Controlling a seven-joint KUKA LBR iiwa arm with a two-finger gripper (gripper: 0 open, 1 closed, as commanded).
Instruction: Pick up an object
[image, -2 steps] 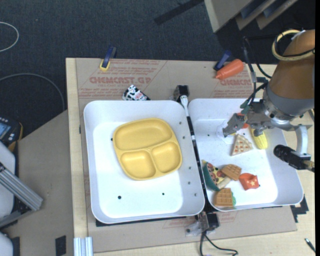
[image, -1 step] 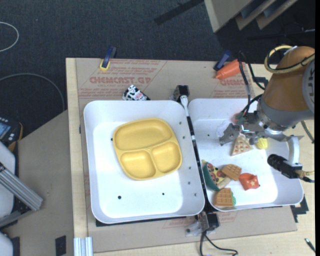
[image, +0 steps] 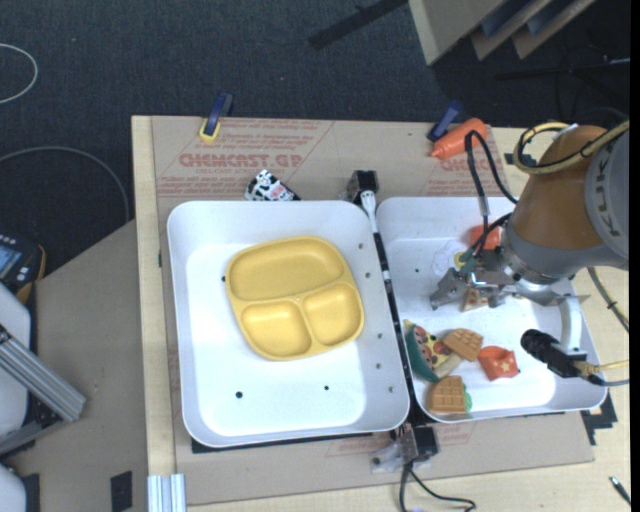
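Claw (image: 462, 290) low in the right bin (image: 420, 230)
Toy foods (image: 455, 360) crowd the near corner beside it; yellow divided plate (image: 295, 297) fills the left bin (image: 200, 380); the claw's grip cannot be told.

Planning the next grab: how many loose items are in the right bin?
4: pizza slice, cracker, red piece, waffle, all near the front of the right bin. The arm may hide more.
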